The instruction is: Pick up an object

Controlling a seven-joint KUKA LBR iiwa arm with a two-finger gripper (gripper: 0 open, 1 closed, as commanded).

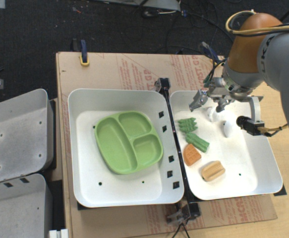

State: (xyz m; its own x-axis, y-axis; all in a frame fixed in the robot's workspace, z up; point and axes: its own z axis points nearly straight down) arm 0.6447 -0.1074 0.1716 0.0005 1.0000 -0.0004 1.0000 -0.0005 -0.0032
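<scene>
White metal panels (15,133) lie at the far left, off the bench. Brown cardboard sheet (119,71) covers the bench top, with a blue-and-yellow clamp (84,53) at its upper left edge. Left bin (82,103), white and shallow, holds one green divided plate (128,142) with three compartments, lying flat near the bin's middle. A black divider strip (173,133) with small black clips runs between the two bins. Right bin (263,177), also white, holds several small items: a green leafy toy piece (187,125) near its left wall, a green ridged piece (198,143) just below it, an orange wedge-shaped piece (192,154) touching the lower side of the ridged piece, and a tan bread-like piece (213,171) lower and to the right, apart from the orange one. Two small white objects (227,128) sit further right, near the bin's upper middle. End effector (211,102) hangs over the upper part of the right bin, above the white objects, its fingers spread apart with nothing between them. Grey arm (278,58) with an orange band enters from the right.
</scene>
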